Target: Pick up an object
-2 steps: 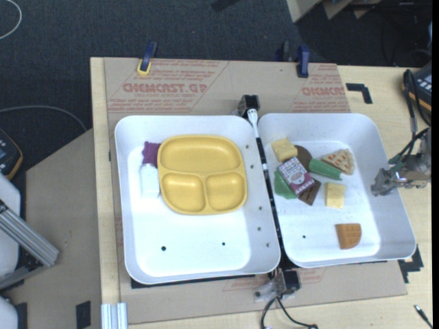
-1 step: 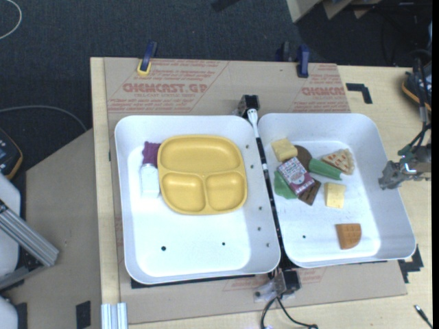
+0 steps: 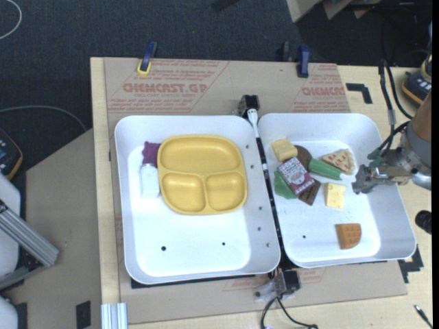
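My arm (image 3: 422, 149) is cut off by the right edge, and the end effector (image 3: 363, 180) is too small and dark for me to read its fingertips. The yellow tray (image 3: 202, 173) hides part of a purple item (image 3: 150, 152). The print on the small packet (image 3: 295, 173) is too small to read.

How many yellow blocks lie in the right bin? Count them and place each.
2. One yellow block sits at the pile's upper left; the other yellow block lies below the pizza slice. The pile may hide more.
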You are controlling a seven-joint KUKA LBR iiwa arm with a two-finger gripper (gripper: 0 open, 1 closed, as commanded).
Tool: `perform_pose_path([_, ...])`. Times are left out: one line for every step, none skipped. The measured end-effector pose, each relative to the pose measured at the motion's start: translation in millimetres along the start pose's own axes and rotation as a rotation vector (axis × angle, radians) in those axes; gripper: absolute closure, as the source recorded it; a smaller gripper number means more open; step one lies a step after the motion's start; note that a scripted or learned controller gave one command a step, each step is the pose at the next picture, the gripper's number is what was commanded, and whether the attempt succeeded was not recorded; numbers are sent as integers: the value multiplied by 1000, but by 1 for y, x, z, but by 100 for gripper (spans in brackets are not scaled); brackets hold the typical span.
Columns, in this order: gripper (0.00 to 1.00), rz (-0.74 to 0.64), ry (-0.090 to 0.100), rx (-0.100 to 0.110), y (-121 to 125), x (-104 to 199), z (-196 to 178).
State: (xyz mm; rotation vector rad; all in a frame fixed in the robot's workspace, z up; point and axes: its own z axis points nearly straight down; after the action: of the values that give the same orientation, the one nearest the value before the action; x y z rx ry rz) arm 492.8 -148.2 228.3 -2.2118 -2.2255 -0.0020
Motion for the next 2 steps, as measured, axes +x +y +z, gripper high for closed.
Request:
perform_pose_path([100,0,0,1,2,48,10])
perform_pose_path([100,0,-2,-4,11,96,4])
